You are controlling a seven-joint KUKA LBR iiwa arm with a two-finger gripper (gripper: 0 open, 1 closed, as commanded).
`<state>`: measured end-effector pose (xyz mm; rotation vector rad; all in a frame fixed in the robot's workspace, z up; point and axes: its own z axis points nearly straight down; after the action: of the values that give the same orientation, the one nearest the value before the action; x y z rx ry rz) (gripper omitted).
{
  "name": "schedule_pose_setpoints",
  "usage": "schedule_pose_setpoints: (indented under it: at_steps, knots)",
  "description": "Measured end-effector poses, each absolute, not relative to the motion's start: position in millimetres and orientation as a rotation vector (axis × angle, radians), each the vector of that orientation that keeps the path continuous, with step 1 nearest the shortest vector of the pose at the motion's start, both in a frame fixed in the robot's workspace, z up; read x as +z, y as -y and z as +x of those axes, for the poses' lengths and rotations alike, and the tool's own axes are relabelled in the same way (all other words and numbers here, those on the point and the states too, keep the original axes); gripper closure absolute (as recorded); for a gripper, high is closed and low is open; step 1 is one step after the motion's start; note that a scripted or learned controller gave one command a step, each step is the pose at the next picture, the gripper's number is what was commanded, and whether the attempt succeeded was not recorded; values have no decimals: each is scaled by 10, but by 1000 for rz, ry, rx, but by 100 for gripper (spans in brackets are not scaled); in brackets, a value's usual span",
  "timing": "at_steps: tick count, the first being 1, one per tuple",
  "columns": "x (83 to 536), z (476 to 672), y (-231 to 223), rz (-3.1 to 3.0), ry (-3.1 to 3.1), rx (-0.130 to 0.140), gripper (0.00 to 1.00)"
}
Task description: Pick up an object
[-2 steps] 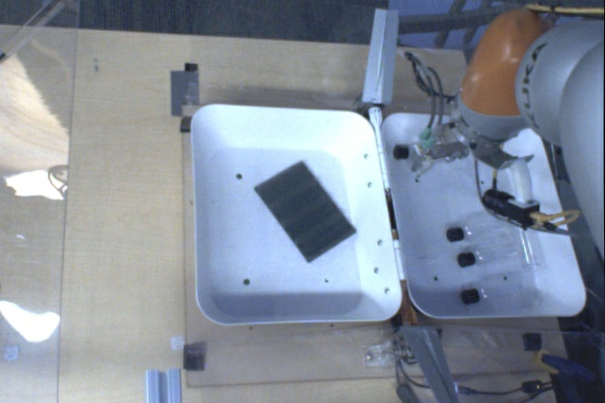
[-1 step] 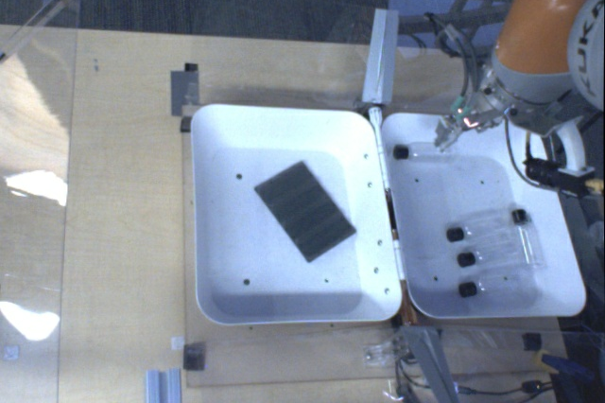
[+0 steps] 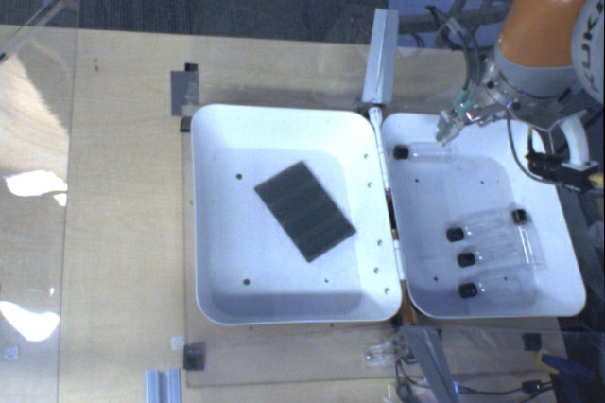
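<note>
Dark grey ribbed pad, flat and rectangular, is lying at a slant in the middle of the left bin. Over in the right bin, several clear vials with black caps are resting. The claw is hovering above that bin's far edge; whether it's open or closed, I cannot tell.

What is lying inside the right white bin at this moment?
In the right bin: several clear vials with black caps, one near its top-left corner. The pincer hangs over the bin's upper edge.
</note>
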<state>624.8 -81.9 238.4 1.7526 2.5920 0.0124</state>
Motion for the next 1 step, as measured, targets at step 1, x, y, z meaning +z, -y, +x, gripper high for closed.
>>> schedule_pose_setpoints:
  at_steps: [1]
  knots:
    - [2490,6267,807,1746,-2591,17,100]
